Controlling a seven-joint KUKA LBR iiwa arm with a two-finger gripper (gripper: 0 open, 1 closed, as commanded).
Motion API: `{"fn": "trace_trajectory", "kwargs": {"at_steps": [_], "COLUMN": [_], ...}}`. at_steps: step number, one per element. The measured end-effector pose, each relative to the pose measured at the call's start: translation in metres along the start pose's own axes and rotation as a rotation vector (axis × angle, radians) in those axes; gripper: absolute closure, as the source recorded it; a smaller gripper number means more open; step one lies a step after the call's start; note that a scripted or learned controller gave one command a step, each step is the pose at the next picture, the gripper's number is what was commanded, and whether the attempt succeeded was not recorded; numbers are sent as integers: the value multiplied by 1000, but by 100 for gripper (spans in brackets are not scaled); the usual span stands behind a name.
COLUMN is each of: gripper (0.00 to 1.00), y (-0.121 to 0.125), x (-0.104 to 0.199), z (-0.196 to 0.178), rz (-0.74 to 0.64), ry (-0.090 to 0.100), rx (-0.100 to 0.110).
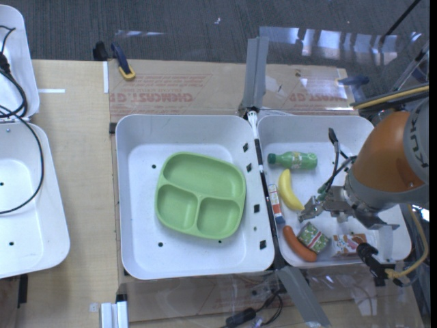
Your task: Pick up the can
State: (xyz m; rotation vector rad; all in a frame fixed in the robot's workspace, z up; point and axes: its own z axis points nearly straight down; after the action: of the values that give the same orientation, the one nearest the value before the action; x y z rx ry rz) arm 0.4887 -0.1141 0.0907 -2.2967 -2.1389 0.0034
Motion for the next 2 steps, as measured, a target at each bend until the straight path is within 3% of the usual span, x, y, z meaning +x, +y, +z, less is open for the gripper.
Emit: {"fn": "trace_trajectory", "kwargs": {"at_steps": [1, 2], "gripper": [0, 0], "y": [-13, -13], "x": [19, 15], "z": [0, -1], "rz": [-273, -224], "ry": [0, 0], "rx": [-1, -2]}}
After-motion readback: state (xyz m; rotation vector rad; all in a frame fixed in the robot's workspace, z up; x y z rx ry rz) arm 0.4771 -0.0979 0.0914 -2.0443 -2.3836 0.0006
